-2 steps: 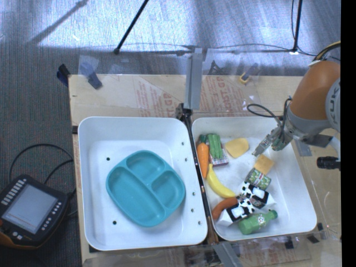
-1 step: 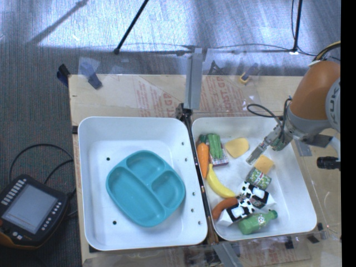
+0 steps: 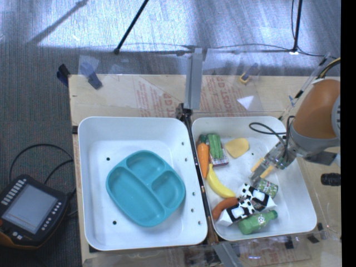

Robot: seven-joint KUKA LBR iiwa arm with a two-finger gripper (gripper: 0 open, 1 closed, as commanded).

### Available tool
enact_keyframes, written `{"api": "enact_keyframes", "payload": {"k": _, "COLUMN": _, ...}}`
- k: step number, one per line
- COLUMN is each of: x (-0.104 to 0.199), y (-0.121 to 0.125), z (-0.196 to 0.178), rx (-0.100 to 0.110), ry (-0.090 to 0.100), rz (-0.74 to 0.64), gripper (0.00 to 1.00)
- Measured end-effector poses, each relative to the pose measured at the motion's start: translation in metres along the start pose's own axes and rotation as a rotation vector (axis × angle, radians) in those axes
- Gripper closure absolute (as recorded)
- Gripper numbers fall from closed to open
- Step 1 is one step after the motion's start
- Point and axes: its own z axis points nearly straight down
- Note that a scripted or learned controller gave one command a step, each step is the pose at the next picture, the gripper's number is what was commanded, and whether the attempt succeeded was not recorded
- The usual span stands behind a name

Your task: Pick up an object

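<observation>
The right bin (image 3: 297, 204) holds several items: an orange carrot (image 3: 203, 158), a green packet (image 3: 216, 149), a yellow wedge (image 3: 237, 147), a banana (image 3: 218, 186), a red sausage (image 3: 223, 206), a black-and-white cow-print carton (image 3: 248, 203), a green bottle (image 3: 257, 222) and a green can (image 3: 268, 188). My gripper (image 3: 259, 177) reaches in from the right and hangs low over the middle of this bin. It sits just above the can and the carton's upper end. Nothing shows in its grasp.
A teal divided plate (image 3: 146, 188) lies in the left bin (image 3: 89, 149). A grey upright post (image 3: 193, 79) stands behind the seam between the bins. A black cable (image 3: 261, 128) loops over the right bin's back. A control pendant (image 3: 30, 207) lies on the floor at left.
</observation>
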Motion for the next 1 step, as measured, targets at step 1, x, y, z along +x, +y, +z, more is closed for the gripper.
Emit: {"api": "enact_keyframes", "payload": {"k": 1, "x": -0.0001, "y": 0.0000, "z": -0.0001, "rx": 0.000, "ry": 0.000, "rz": 0.000, "gripper": 0.00}}
